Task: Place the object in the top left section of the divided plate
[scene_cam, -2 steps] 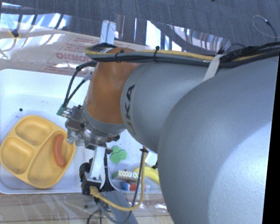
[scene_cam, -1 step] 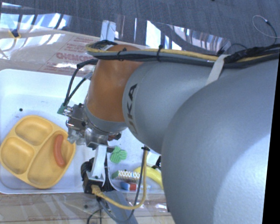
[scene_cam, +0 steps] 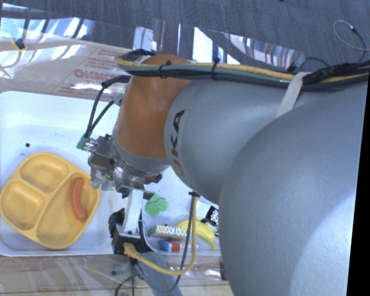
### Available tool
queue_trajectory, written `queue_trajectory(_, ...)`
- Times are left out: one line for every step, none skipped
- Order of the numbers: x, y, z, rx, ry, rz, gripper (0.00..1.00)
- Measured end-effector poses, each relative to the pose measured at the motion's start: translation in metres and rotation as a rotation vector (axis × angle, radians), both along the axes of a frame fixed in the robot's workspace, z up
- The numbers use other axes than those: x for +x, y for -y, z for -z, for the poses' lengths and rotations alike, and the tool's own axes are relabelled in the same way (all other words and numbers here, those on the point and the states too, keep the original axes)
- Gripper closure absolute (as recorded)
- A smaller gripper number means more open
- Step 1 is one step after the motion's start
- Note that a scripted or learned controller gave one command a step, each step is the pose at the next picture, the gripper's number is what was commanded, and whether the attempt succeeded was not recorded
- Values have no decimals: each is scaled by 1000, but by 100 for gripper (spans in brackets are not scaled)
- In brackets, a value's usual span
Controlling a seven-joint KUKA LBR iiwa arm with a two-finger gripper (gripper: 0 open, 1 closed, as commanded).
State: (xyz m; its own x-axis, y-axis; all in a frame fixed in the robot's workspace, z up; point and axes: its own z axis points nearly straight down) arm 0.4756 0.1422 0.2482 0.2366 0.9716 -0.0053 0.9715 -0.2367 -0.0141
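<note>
A grey robot arm's gripper [scene_cam: 105, 174] hangs at the right rim of a glossy yellow plastic divided plate [scene_cam: 23, 202] in the left shallow white bin [scene_cam: 43, 119]; whether it is spread or clamped cannot be told. A smooth reddish-orange toy sausage [scene_cam: 79, 200], seemingly the object to place, lies lengthwise in the plate's long right compartment. The step looks like a pick, and the next move calls for a grasp across its rounded, slippery body, then a short carry to the far-left well
</note>
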Motion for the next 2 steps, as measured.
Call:
queue_trajectory(16, 31, -29, 2, 10, -9, 100)
queue_trajectory(61, -52, 139, 11, 27, 200, 100)
